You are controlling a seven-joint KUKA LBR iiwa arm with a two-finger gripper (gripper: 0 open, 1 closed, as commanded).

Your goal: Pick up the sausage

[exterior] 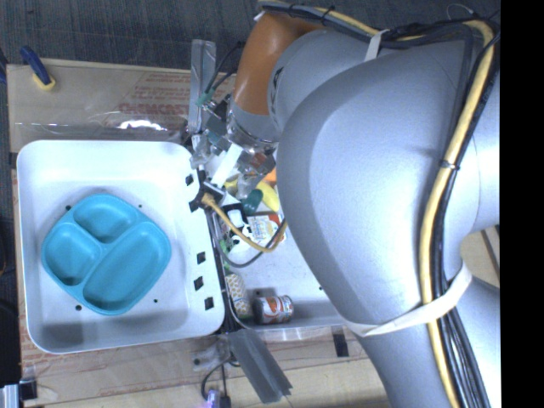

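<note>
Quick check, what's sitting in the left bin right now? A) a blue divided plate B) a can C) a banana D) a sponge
A, a blue divided plate with three compartments lies in the left bin; the can is over in the right bin, near its front edge.

The counter (127, 87) has a brown top with faint red printing. Two shallow white bins sit on it side by side: the left bin (51, 164) and the right bin (297, 321), their edges touching.
</note>
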